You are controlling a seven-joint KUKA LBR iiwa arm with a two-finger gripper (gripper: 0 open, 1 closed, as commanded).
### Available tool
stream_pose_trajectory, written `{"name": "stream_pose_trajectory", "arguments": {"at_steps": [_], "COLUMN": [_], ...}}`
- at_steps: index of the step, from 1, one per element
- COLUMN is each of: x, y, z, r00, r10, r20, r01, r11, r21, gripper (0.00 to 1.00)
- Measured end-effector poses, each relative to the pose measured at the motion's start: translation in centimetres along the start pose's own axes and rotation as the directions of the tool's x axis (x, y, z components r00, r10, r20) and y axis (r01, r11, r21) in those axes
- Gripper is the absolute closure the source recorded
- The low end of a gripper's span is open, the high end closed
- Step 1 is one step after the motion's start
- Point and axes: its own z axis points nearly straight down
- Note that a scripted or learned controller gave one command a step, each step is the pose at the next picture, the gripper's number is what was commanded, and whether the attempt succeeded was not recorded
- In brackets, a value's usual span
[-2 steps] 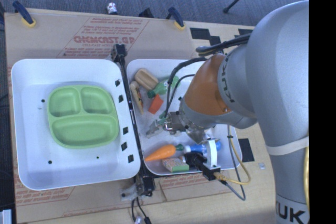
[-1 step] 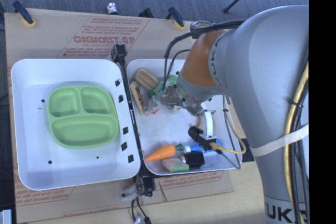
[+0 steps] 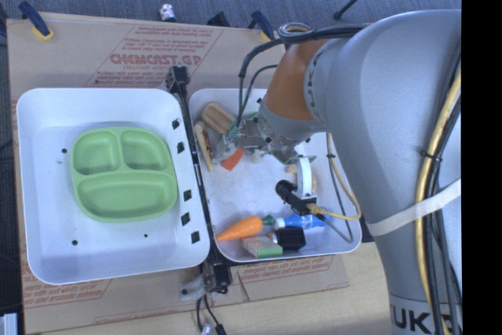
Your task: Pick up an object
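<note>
We see the arm (image 3: 369, 90) hiding much of the right bin (image 3: 259, 251); its hand (image 3: 245, 139) is blurred, grip unclear.

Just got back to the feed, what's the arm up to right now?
The arm is reaching into the right bin, with its gripper low over the upper left part of it, right by a small orange piece and some tan wooden pieces. A toy carrot and other small items lie along the bin's near edge. The left bin holds a green divided plate.
</note>
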Motion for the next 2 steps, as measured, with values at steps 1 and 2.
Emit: {"name": "stream_pose_trajectory", "arguments": {"at_steps": [1, 2], "x": [0.0, 4.6], "y": [0.0, 0.0], "z": [-1.0, -11.7], "r00": [1.000, 1.000], "r10": [-0.008, -0.001], "r20": [-0.001, 0.000], "r01": [0.008, 0.001], "r11": [1.000, 1.000], "r21": [0.002, -0.001], "gripper": [1.00, 1.00]}}
